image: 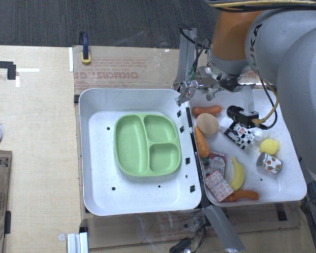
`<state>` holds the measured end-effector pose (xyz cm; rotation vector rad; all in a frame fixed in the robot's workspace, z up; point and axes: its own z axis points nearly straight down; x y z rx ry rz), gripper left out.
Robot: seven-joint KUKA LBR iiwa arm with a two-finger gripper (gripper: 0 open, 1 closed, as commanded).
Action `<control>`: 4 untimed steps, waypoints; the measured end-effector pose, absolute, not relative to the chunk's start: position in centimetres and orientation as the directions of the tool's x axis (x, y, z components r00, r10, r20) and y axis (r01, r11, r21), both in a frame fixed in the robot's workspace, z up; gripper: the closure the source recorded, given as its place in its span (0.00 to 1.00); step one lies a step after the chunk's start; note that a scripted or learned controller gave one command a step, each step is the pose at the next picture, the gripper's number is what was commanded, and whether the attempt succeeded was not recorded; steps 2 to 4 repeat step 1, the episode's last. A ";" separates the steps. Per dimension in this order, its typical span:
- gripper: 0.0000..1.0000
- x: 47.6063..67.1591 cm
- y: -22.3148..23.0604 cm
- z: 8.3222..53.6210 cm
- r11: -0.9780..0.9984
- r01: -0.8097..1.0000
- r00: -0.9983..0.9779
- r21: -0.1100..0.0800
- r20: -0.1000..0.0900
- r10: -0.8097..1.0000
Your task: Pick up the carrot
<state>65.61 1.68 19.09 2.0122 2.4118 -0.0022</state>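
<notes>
Where two bins (89, 157) sit, one carrot (201, 142) (orange) lies.

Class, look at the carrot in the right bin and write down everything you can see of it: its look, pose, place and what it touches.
The carrot is a small, smooth orange toy-like piece, long and narrow with rounded ends. It lies flat, running roughly up and down the picture, along the left wall of the right bin. Its upper end sits beside and seems to touch the egg; its lower end reaches the packets. The gripper is above the dividing rim, apart from the carrot.
</notes>
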 end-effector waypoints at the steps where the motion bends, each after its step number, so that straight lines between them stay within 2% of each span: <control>1: 0.00 61.4 7.3 16.1 0.191 0.982 -0.191 0.009 -0.015 0.982; 4: 0.00 61.4 7.3 16.1 0.191 0.982 -0.191 0.009 -0.015 0.982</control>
